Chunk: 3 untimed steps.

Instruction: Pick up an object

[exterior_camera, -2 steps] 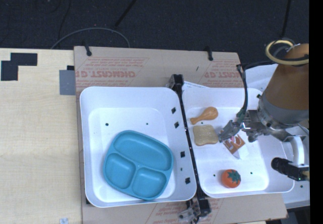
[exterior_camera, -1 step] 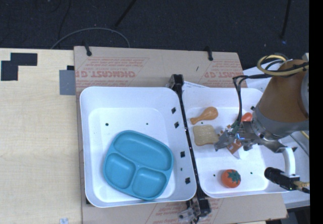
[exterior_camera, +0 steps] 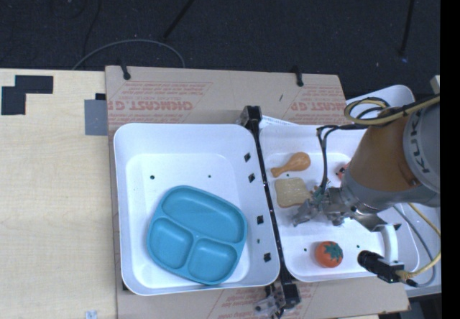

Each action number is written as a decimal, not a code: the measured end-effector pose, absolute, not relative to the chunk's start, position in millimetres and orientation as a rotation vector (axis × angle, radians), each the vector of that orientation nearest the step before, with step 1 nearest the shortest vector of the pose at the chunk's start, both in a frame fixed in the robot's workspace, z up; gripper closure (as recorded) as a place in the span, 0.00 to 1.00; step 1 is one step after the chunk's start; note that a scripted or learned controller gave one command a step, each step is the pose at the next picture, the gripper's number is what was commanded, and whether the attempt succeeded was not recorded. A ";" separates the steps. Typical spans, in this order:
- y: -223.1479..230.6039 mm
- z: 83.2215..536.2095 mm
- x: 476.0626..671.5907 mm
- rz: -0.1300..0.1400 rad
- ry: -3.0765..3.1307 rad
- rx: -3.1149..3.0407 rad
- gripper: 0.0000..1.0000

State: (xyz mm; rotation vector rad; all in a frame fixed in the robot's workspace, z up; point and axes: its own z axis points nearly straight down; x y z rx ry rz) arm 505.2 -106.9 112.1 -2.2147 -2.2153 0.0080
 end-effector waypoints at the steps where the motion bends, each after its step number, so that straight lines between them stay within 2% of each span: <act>1: -109.0 125.4 506.1 0.005 -2.210 -2.224 1.00; 2: -103.7 186.6 507.3 -0.003 -2.224 -2.222 1.00; 3: -104.6 205.7 507.5 0.001 -2.221 -2.220 1.00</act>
